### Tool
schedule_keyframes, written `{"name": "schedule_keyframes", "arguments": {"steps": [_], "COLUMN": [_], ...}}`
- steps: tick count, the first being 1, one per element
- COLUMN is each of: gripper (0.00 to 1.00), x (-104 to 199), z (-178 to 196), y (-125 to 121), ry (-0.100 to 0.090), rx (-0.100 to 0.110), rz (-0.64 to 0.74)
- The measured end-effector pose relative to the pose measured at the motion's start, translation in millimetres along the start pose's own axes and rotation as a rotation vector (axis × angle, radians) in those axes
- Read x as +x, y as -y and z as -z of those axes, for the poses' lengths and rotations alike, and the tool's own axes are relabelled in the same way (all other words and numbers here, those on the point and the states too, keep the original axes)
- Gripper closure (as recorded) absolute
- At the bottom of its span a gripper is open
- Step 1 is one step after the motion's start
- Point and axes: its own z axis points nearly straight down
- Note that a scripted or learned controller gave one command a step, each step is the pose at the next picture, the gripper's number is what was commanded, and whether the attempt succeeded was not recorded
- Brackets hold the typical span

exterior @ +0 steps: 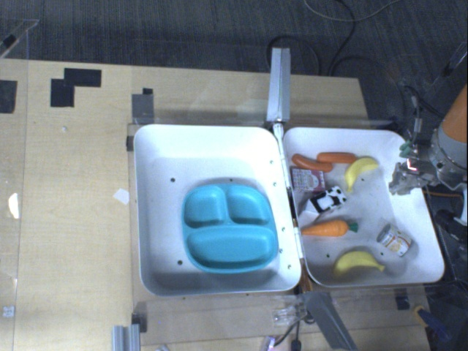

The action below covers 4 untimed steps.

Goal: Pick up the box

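Over the right edge of the right bin (431, 258) sits the end effector (407, 175), carried by the grey arm (453, 134) with its orange band; whether it is spread or pressed together cannot be told, and nothing is visible in its grip. The box (306, 178), reddish and flat, lies in the same bin against the left wall, well apart from the end effector. Above it rest two sausages (322, 160); just beside it on the right lie a black-and-white toy (330, 198) and a banana (359, 171). Below lie a carrot (327, 229), a second banana (357, 262) and a small jar (393, 240) on its side. The left bin (157, 196) on the bench (69, 218) holds a blue compartment tray (229, 227).
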Motion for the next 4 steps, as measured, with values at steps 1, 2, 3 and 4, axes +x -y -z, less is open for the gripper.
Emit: {"name": "schedule_keyframes", "arguments": {"steps": [1,2,3,4], "gripper": [1.00,1.00,1.00,1.00], "x": [30.2,88.0,15.5,94.3], "z": [23.3,69.6,-15.2,60.6], "y": [-105.9,-97.5,-76.7,-63.6], "ry": [0.000,-0.001,0.000,-0.002], "rx": [-0.004,-0.005,-0.001,-0.003], "rz": [-0.066,-0.042,-0.180,-0.181]}}
